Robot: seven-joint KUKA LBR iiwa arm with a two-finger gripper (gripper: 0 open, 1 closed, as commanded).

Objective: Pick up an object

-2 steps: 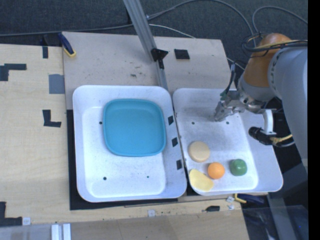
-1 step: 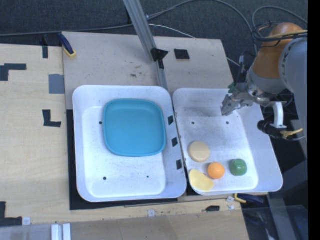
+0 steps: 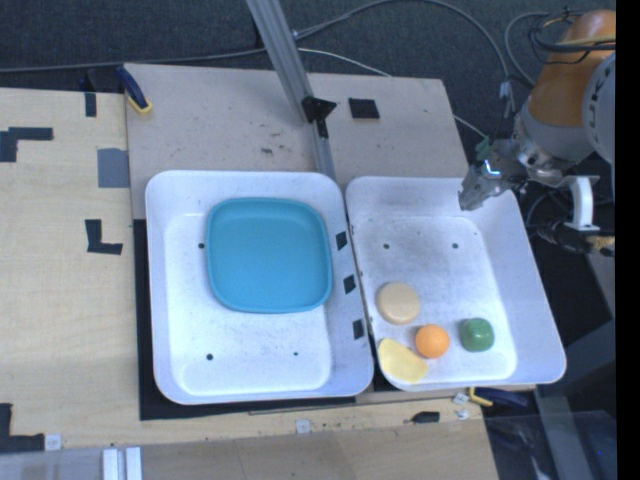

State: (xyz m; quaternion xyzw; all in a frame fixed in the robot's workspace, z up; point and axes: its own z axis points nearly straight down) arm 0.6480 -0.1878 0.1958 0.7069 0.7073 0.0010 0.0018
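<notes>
Four objects: round beige piece [image 3: 398, 302], orange ball [image 3: 432, 341], green ball [image 3: 477, 334], yellow piece [image 3: 403, 361], clustered at right bin's [image 3: 440, 218] near edge.
Gripper [image 3: 474, 194]: above bin's far right corner, well apart from objects.
Jaws: state cannot be determined.
Left bin [image 3: 175, 288]: holds blue plate [image 3: 268, 254].

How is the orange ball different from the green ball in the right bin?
The orange ball is orange, while the green ball is dark green. The orange ball lies touching the yellow piece and close below the beige round piece; the green ball lies apart, nearer the bin's right wall. Both are small, round, of similar size, and rest near the front of the right bin.
</notes>
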